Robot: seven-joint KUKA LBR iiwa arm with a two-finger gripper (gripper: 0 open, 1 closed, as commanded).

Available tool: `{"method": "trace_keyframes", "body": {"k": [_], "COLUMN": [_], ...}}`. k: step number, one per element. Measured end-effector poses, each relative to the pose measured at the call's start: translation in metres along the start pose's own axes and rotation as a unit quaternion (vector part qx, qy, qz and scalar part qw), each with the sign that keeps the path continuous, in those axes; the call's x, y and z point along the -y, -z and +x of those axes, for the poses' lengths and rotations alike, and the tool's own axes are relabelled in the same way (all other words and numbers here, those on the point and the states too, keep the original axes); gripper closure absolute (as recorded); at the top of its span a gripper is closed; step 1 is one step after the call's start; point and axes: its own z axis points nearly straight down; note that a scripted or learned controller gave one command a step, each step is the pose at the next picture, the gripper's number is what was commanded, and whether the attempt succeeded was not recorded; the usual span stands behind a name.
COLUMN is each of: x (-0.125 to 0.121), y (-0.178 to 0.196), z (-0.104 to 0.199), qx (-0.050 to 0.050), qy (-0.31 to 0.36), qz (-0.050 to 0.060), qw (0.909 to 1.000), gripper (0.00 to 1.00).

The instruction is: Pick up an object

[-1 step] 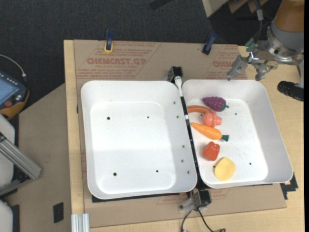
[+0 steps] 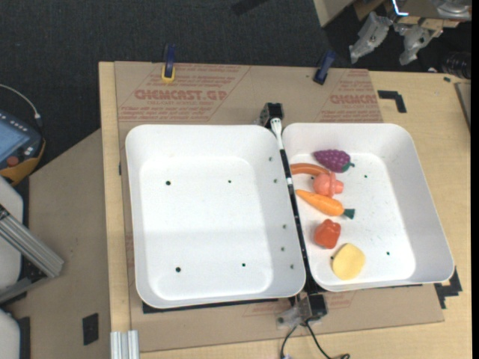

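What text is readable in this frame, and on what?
"CHEMCAST GP", in red, on the brown board behind the left bin; the last letters are soft.
A second red print on the same board behind the right bin, partly cut off: too blurred to read.
Smaller red lines under both prints: too small to read.
Toy food, both bins: no text.

Dark carpet floor (image 2: 90, 21) beneath bench (image 2: 75, 223)

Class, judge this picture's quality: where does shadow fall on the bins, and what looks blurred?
Camera view: the left bin has a brighter band across its lower floor and greyer shade above; the toys, such as the carrot, look soft-edged; the gripper at the top is blurred.
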Motion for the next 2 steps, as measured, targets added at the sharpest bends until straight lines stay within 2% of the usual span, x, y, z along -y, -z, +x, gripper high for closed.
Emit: {"method": "trace_keyframes", "body": {"k": [1,2], "x": [0.001,0.003], "y": [0.000,-0.054], "z": [-0.005,0.046], "qx": [0.001,-0.002], "qy": [-0.003,-0.002], "qz": [0.007,0.013], "qw": [1.0000,0.9999], "gripper": [1.00,1.00]}}
